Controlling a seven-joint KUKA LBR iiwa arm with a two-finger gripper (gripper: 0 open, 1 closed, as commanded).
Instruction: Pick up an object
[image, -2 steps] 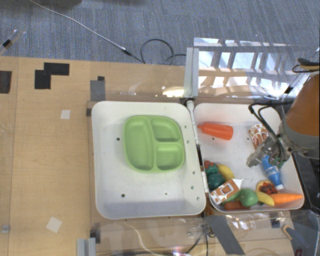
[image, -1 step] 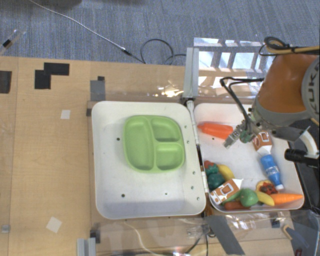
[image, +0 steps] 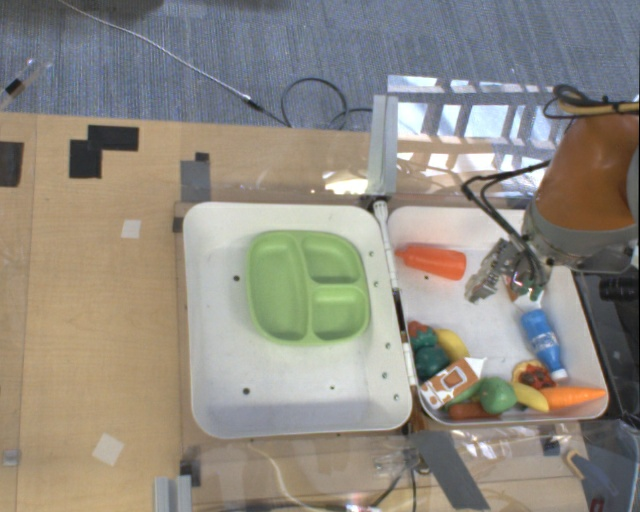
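The right bin (image: 590, 330) holds a scatter of toy food. An orange carrot-shaped piece (image: 432, 262) lies alone near the bin's upper left, well apart from the rest. A blue bottle (image: 541, 338) lies on its side toward the right wall, slanting down and to the right. Along the bottom edge sits a crowded group: a dark green piece (image: 428, 352) with a yellow banana-shaped piece (image: 452, 344) just beside it, a small orange-and-white carton (image: 449, 382) below them, a green rounded piece (image: 497, 394) touching the carton's right side, a second yellow piece (image: 530, 397), a dark red cluster (image: 535, 376) above it, and a long orange carrot (image: 574, 397) lying flat in the bottom right corner.

The gripper (image: 503, 272) hangs over the upper middle of this bin, between the lone orange piece and the blue bottle, close above the bottle's upper end. I cannot tell how its parts stand, and nothing is visibly held in it. The arm (image: 590, 180), grey with an orange band, reaches in from the right.

The left bin (image: 215, 390) carries a light green divided plate (image: 306, 285) with three compartments, sitting near its middle. Both bins rest on a wooden bench (image: 90, 330).
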